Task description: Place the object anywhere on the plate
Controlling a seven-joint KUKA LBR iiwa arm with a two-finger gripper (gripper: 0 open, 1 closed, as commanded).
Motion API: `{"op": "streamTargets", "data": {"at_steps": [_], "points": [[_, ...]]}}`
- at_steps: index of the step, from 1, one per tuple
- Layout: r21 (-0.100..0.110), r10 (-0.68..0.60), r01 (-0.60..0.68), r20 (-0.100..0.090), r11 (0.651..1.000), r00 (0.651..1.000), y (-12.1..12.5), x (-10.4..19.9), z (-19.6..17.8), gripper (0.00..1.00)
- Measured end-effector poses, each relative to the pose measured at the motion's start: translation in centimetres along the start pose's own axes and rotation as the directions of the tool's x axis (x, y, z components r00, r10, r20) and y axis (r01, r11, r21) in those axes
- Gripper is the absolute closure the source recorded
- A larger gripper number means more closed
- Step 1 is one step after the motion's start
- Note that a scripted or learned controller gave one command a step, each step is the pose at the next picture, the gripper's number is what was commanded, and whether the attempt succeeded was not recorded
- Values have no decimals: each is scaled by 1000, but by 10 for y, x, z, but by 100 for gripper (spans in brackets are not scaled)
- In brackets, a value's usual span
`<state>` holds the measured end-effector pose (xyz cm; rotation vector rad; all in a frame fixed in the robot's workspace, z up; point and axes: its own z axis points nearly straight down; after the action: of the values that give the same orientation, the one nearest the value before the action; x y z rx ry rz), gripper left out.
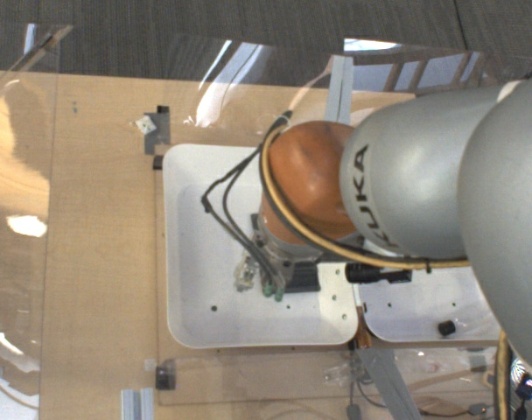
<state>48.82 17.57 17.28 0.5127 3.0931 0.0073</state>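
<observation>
Closest to my camera is the arm (441, 173), a broad grey bulk that fills the right side of the view and runs off the right and bottom edges. Its orange band (305, 178) sits over the middle of the left bin (196, 234) and hides much of that bin's floor. Black cables (231, 208) loop out from the band to the left and curl back down towards the wrist. Below the band I see the gripper (270, 283) low over the front of the left bin, but from this slant it is a dark, cluttered block with a few green bits. I cannot tell whether it is spread or pressed together, nor whether it holds anything. Just beside it on the left lies a pale lump (246, 274), glassy and blurred, touching or nearly touching the gripper; I cannot make out what it is. The right bin (406, 318) shows as a strip of its front part under the arm, the rest being covered. On that strip lies a small dark piece (445, 328), well apart from the gripper. Which of these two is the object I cannot say from here. The wooden bench (91, 234) stretches out to the left, with a small dark bracket (157, 129) at the left bin's far corner and a dark block (164, 376) near its front corner.
</observation>
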Motion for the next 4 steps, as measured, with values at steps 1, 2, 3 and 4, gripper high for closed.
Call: {"op": "streamTargets", "data": {"at_steps": [1,2,3,4], "points": [[0,-325,325,-1,946,946,-13,-46,60,100],[-5,-533,533,13,846,846,83,-49,81,100],[1,-619,619,1,785,785,-18,-42,77,100],[3,-966,966,5,257,257,-7,-96,79,100]]}}
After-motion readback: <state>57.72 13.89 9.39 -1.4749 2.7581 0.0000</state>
